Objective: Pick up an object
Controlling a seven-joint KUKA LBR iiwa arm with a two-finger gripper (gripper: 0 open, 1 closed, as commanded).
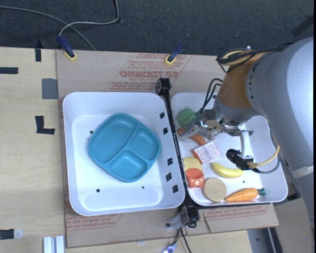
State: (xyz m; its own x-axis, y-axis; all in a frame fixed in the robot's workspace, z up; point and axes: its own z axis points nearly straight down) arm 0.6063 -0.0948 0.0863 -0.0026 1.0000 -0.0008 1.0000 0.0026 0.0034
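Note:
The right bin (274, 157) holds several toy foods: a green leafy piece (186, 116), a small orange-red piece (199, 139), a red-and-white packet (207, 152), a yellow banana (226, 169), a yellow piece (191, 163), a red tomato (195, 178), a tan round disc (215, 189) and an orange carrot (244, 195). My gripper (204, 124) reaches down at the bin's upper left, just right of the green piece and above the orange-red piece. The wrist hides its fingertips.
In the left bin (76, 157) lies a blue divided plate (125, 147). The grey arm with its orange band (237, 88) covers the right bin's upper right part. A black divider (171, 141) runs between the bins. Cardboard and cables surround them.

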